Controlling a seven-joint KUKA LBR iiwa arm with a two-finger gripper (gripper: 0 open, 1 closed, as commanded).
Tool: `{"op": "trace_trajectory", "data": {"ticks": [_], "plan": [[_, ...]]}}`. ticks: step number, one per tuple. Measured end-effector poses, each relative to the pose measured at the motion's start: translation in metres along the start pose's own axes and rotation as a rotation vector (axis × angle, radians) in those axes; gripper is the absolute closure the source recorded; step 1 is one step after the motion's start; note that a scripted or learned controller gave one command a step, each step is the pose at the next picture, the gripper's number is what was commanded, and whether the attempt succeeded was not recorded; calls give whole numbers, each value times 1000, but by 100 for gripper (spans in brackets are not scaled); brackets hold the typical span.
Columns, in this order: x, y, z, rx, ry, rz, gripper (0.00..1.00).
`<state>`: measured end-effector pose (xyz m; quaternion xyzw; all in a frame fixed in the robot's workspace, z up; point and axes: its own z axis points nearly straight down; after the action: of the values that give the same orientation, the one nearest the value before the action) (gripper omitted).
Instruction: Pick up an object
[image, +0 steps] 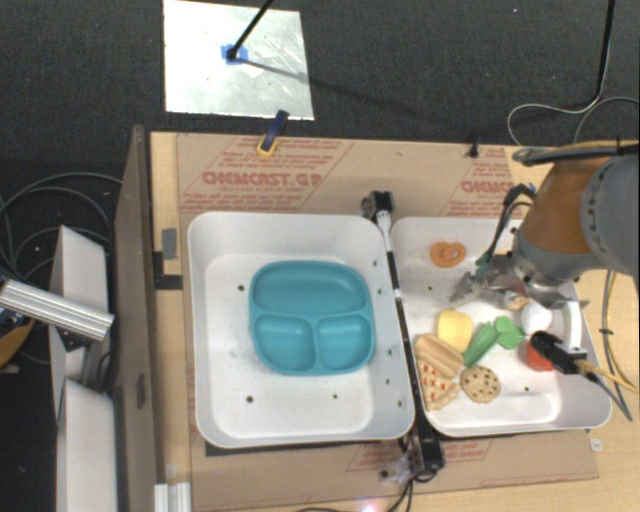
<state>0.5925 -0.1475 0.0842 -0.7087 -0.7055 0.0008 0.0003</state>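
From above, you see the bench (300, 170) bearing two white bins side by side. The left bin (225, 330) carries a teal divided tray (311, 317) at its centre. The grey arm (590, 215) reaches over the right bin (540, 405) from its far right edge, its gripper (478, 285) low near the bin's middle; you cannot tell how its jaws stand. Toy food crowds the near half: a green vegetable (492, 338), a yellow block (454, 327), a hot dog (438, 354), a pizza slice (437, 386), a cookie (480, 383). An orange slice (448, 254) lies near the far left corner.
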Motion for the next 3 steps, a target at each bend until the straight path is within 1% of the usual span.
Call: {"op": "trace_trajectory", "data": {"ticks": [1, 2, 3], "plan": [[59, -43, 0, 0, 3, -11, 0], [28, 60, -2, -14, -3, -11, 0], [39, 78, -2, -7, 0, -10, 0]]}}
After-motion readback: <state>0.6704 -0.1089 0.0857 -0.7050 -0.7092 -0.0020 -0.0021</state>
